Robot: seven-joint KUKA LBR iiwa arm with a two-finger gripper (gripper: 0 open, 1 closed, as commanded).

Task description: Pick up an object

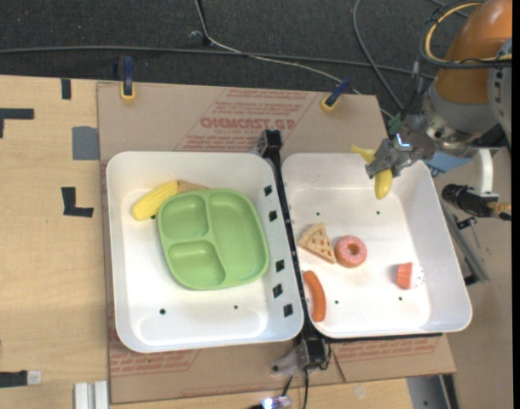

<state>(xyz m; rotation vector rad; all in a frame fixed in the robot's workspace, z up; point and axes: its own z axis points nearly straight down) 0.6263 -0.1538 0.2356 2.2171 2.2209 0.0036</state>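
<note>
Holding a banana is what my gripper appears to be doing: the yellow toy fruit hangs under my fingertips, over the far edge of the right bin, and my fingers look closed on its upper part. One yellow tip pokes out to the left of them, and the fatter end droops down toward the bin floor. It seems lifted clear, though from this slant I cannot be sure it no longer touches the white plastic.

I judge it a light, hollow plastic piece, stiff and smooth, probably a bit slick. Its curved, tapering body means a pinch near the end could let it swing or slip; across the thick middle would be safer.

Below me in the same bin lie a waffle wedge, tan and gridded, touching or just beside a pink donut. An orange carrot lies near the left wall, long and rounded, and a small red piece sits apart to the right, possibly a strawberry slice. All look like hard toy food, matte or faintly glossy.

The left bin holds a green plate with three moulded wells, smooth and rigid, and a yellow corn cob at its far left corner. Both bins rest on brown cardboard clamped to the bench.
</note>
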